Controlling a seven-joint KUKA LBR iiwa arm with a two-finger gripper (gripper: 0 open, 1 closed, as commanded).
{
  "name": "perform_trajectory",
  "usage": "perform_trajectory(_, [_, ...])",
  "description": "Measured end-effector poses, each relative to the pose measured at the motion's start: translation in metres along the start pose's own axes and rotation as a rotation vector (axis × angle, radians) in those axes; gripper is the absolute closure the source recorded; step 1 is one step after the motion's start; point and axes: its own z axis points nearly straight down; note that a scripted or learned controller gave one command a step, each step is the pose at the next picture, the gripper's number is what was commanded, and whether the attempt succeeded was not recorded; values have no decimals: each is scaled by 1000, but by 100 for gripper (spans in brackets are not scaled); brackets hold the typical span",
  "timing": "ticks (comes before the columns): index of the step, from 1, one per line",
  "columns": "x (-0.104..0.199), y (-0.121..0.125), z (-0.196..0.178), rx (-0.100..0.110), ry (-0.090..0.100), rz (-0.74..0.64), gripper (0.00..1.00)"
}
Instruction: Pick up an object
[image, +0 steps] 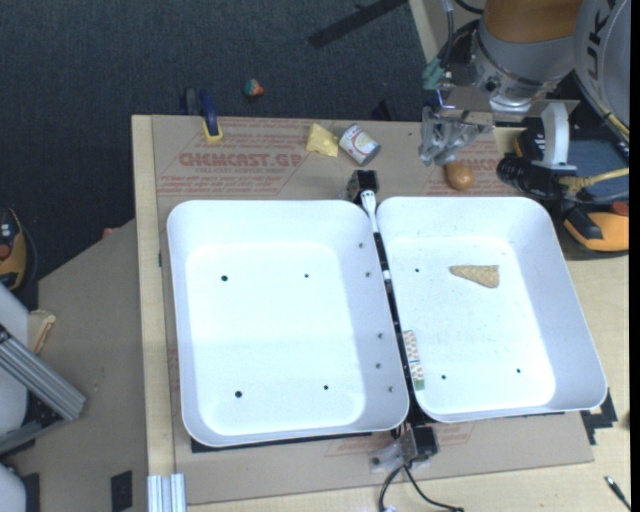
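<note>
the near rim of the right bin (520, 408) comes first, then a tan wedge-shaped piece (476, 274) lying alone on its floor. beyond the far edge hangs the gripper (444, 150), carrying nothing; it's at the approach step, and must descend over the wedge.

Grey arm with orange band (528, 40): cut off by top edge, upper part out of frame. Metal two-finger gripper (445, 140): blurred, finger state can't be judged. Small round brown object (459, 176) on the cardboard just beside gripper: too small to ID. Small multicoloured item (254, 88) on dark carpet: too small to ID. Orange-black object (601, 222) at right: partly cut off.
</note>
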Motion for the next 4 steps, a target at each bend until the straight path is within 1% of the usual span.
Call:
perform_trajectory(1, [69,0,-136,-25,1,-2,100])
perform_trajectory(2, [126,11,-33,6,-2,1,100])
perform_trajectory(3, [-1,11,-75,-13,-8,19,100])
perform_trajectory(4, [91,8,12,5,0,-1,100])
